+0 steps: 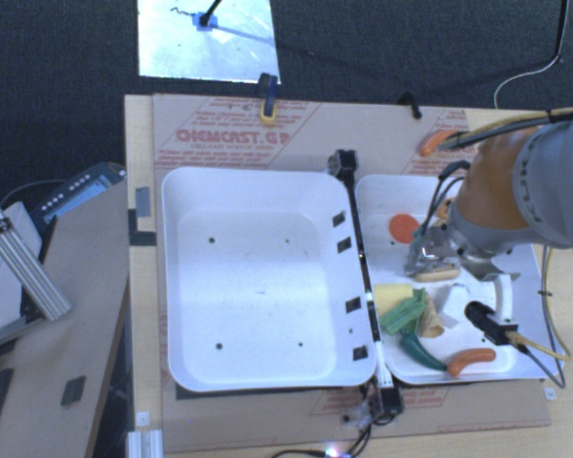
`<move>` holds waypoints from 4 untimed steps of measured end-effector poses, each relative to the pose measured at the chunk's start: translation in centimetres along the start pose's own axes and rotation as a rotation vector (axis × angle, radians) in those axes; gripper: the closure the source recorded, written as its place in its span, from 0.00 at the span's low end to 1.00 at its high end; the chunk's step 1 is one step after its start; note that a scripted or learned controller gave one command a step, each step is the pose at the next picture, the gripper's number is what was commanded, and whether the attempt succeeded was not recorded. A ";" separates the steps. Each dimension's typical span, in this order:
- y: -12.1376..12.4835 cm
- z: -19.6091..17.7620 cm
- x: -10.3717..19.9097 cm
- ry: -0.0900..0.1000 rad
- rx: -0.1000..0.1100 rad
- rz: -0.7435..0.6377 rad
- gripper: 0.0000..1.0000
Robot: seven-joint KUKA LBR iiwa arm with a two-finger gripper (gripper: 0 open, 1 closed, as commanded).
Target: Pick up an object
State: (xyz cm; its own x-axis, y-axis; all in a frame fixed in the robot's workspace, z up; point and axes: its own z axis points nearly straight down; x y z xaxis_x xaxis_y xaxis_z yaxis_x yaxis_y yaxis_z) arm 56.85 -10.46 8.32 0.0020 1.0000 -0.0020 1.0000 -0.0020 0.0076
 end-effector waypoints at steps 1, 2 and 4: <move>0.2 -0.4 0.2 0.001 -0.002 -0.004 0.00; 9.5 -0.2 1.0 0.001 -0.002 -0.009 0.00; 6.2 -11.2 7.5 0.002 0.002 -0.011 1.00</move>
State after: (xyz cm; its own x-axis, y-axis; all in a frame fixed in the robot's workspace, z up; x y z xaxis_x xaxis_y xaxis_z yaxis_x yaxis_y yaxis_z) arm 62.97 -2.97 19.58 -0.0086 1.0000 0.0001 0.9999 0.0086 0.0053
